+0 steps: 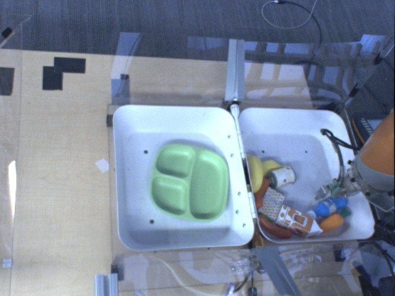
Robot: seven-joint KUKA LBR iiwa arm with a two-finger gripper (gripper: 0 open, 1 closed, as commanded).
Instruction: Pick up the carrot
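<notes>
The carrot (pixel 331 222) lies in the lower right corner of the right bin (pixel 296 128), an orange piece with a green end pointing right, close to the bin's front wall. Touching it just above is a blue toy (pixel 327 208). To its left lies a small orange-and-white carton (pixel 296 221), partly over a dark red sausage-like piece (pixel 274 229) along the front wall. Further left, near the divider between the bins, sit a yellow banana (pixel 259 165) and a small tin can (pixel 282 176) on its side.

The pincer (pixel 333 190) hangs just above the blue toy and the carrot, at the end of the arm (pixel 376 159) that enters from the right edge of the frame; whether its tips are open or closed cannot be told, and nothing is seen between them.

The left bin (pixel 129 165) holds a green divided plate (pixel 190 182) near its middle. Both bins rest on the pale wooden bench (pixel 55 184).
</notes>
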